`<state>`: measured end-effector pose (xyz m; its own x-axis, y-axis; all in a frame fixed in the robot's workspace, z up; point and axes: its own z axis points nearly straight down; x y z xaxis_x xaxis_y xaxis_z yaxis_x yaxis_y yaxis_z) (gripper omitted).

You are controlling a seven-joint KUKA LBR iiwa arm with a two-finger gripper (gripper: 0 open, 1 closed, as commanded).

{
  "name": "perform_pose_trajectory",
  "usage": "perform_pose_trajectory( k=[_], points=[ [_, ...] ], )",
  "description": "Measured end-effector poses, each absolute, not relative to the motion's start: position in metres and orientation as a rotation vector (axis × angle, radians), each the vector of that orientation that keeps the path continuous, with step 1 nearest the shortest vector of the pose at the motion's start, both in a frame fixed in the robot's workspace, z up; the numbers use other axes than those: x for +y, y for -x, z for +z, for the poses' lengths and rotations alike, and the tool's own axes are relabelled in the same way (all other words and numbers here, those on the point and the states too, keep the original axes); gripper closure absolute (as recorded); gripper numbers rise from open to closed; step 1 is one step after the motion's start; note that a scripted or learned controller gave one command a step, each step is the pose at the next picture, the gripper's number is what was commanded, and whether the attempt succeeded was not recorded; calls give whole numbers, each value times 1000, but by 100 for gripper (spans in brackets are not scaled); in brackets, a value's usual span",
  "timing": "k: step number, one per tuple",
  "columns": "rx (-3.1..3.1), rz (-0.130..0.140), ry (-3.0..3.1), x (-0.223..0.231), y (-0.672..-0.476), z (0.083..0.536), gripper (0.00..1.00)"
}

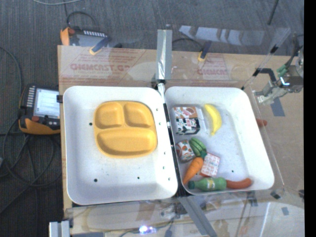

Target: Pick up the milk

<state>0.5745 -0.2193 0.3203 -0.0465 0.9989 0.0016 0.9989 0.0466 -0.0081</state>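
Starting at the left of the table (66, 63), we have the left bin (79, 181), carrying 1 yellow divided tray (126, 128) with 3 compartments, sitting square in the middle. Across the seam and into the right bin (247, 147), that's where the action has to be: the milk (187, 126), a small carton with a black-and-white cow pattern, lies flat near the bin's upper left corner, hard against the left wall. Touching it from above is a red-and-white carton (186, 113), and just beside it to the right, a banana (213, 118). Below sit a smaller carton (185, 150), a green vegetable (199, 147), a carrot (192, 169), a red packet (210, 164), a green bottle (207, 184) and a red sausage (238, 183). It's crowded there! And the pincer (269, 91)? Up at the far right, outside the bin rim and well apart from the milk, nothing between its tips; whether its jaws are apart or together, I cannot tell at this size. Now, the milk looks light, a little box that should be stiff enough along its edges but smooth on its printed faces, so a slip is likely. My call: come straight down and squeeze across the carton's short width, 1 finger on the banana side, 1 in the narrow gap by the wall. That gap looks tight, and the neighbouring carton could get nudged.
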Motion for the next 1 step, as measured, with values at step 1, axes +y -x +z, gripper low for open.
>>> perform_pose_trajectory(
  k=[1],
  points=[
    [-2267, 9, 2162, -219, -575, 328, 100]
  ],
)
